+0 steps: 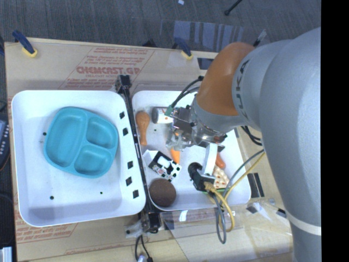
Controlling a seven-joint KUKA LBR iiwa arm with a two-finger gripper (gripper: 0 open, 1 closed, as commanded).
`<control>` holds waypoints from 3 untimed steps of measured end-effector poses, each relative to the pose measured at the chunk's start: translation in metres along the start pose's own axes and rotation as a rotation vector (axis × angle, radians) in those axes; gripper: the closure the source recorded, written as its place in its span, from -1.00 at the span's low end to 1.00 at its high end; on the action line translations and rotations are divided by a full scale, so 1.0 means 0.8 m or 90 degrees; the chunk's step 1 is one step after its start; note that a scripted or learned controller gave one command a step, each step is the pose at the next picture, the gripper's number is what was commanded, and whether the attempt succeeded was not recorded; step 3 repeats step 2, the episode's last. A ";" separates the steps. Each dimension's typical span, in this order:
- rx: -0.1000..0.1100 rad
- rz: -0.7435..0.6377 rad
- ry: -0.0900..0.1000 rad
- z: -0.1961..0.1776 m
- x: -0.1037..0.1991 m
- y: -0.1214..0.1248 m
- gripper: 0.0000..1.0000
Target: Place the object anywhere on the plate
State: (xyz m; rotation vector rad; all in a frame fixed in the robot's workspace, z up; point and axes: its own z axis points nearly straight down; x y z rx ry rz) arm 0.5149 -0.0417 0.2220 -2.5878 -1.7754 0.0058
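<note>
A light blue plate (80,141) with three compartments lies in the left bin (32,201), with nothing on it. My gripper (175,144) reaches down into the right bin (144,100), among the objects there. Close around it are an orange carrot-like piece (143,125), a small orange piece (174,155) just below it, and a black-and-white checkered block (164,165). The wrist and arm hide the fingertips.
A brown round object (162,193) rests at the right bin's front edge. An orange piece (220,161) and a tan waffle-like piece (220,177) lie to the right. The big grey arm covers the right bin's right side. Yellow cables (226,212) hang over the front rim.
</note>
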 end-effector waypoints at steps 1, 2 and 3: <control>0.004 0.305 -0.001 0.040 0.065 0.023 1.00; 0.004 0.306 0.000 0.039 0.065 0.023 -1.00; 0.004 0.306 0.000 0.039 0.065 0.023 -1.00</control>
